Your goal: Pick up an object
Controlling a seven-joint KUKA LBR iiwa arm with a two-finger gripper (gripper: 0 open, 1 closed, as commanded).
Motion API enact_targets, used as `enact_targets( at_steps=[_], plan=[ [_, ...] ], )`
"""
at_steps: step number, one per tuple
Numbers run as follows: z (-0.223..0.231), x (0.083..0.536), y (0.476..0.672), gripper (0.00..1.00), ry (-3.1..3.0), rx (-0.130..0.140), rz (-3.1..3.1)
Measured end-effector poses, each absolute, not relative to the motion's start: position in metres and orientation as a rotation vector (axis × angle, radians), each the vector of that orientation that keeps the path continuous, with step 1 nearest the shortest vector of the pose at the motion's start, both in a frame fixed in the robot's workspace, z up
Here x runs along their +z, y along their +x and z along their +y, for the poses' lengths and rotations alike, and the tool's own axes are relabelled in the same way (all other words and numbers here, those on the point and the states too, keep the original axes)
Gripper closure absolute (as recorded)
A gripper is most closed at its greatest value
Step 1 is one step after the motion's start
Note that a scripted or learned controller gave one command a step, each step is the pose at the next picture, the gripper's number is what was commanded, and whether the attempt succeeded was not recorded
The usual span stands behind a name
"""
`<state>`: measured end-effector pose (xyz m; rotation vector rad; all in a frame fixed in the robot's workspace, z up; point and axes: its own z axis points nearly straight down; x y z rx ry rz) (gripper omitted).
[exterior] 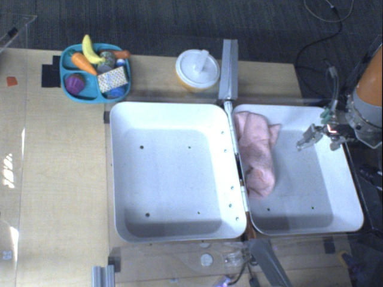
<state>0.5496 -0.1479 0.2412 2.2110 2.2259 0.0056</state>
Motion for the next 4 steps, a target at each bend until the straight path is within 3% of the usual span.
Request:
enact_targets(
  at_steps=[1,2,3,4],
  plan=[
    [-0.146,0.27,0.539,0.0,2.03,0.007,2.387],
    [-0.185,0.369,0.542,0.0,1.607,0.005,2.682],
    [-0.122,0.285,0.559,0.0,1.564,0.005,2.716],
    [-0.084,0.207,0.607,0.0,1.428,0.005,2.792]
  ],
)
